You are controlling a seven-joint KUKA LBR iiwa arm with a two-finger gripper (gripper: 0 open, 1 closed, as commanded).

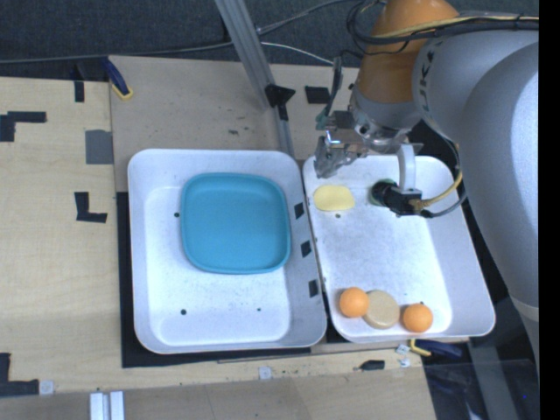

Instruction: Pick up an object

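Note:
My gripper (332,163) hangs over the far left corner of the right bin (394,243), just above and beside a pale yellow disc (333,199) that lies flat on the bin floor. Nothing shows between the fingers. Along the near edge of the same bin lie an orange ball (353,303), a beige round piece (381,309) and a second orange ball (417,318), close together in a row.
A blue square plate (235,221) lies in the left bin (157,261). A grey slanted pole (254,51) runs down to the gap between the bins at the back. The arm's bulk covers the right bin's far right side.

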